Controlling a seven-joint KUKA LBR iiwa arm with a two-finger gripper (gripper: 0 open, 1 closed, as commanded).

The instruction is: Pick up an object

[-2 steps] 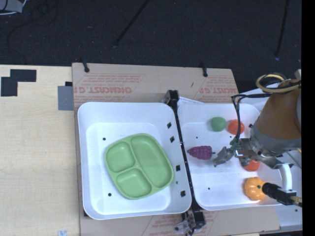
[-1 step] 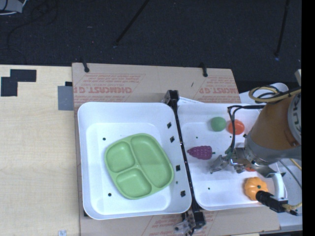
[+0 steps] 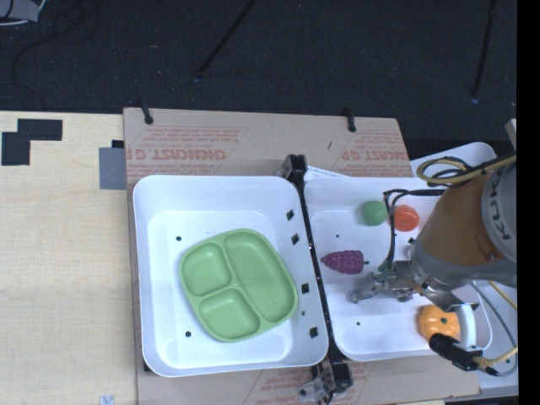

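Observation:
In the right bin (image 3: 354, 344) lie a purple bunch of grapes (image 3: 343, 261), a green ball (image 3: 373, 213) and an orange-red ball (image 3: 406, 218) at the far side. My gripper (image 3: 364, 292) reaches in from the right, low over the bin floor, just below and right of the grapes. Nothing shows between its metal fingers. A yellow-orange object (image 3: 436, 321) sits by the bin's right front corner, under the arm.
The left bin (image 3: 160, 218) holds a green three-compartment plate (image 3: 238, 285). A black divider clamp (image 3: 305, 251) runs between the bins. Cables (image 3: 392, 226) loop from the arm over the right bin. Cardboard (image 3: 253, 146) lies behind both bins.

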